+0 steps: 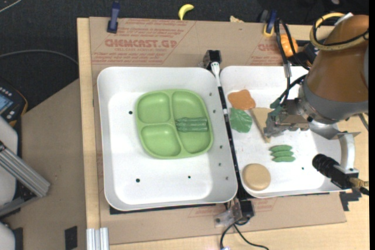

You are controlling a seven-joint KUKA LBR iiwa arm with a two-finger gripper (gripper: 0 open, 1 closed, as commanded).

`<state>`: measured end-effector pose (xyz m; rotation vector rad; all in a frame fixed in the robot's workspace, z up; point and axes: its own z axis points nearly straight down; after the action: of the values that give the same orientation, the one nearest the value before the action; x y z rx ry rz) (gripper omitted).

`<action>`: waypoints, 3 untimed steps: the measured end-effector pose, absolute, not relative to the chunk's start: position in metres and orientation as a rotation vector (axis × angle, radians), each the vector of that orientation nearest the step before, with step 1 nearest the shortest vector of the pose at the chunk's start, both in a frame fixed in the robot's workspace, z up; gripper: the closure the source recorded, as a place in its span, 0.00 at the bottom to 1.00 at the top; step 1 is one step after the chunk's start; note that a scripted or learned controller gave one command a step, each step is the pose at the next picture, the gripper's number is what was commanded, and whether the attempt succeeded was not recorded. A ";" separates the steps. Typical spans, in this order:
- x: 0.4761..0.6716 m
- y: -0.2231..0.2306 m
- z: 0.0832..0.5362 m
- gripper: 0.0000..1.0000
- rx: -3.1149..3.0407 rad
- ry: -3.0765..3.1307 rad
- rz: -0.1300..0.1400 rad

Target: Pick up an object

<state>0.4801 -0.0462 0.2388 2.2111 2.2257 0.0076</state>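
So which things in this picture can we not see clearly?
- Gripper, camera view: the arm's wrist hides it, so its state is unclear.
- Right bin: the arm covers its right part.
- Item on the green plate: translucent green piece, too blurred to identify.
- Tan round object: identity unclear.

Claw (270, 127) low, wrist bent leftward

A bulky rounded arm segment (343, 70) is seen, orange-brown above and grey below. Black cables are looped over its top and down its side. A dark metal gripper (275, 125) is mounted beneath the grey wrist section.
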 end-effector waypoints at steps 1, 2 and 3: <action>0.479 -0.144 0.285 1.00 2.223 2.209 0.002; 0.481 -0.082 0.390 1.00 2.205 2.223 0.015; 0.502 -0.147 0.282 1.00 2.233 2.219 -0.010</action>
<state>0.5022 -0.1473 0.2818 2.2326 2.2188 -0.0104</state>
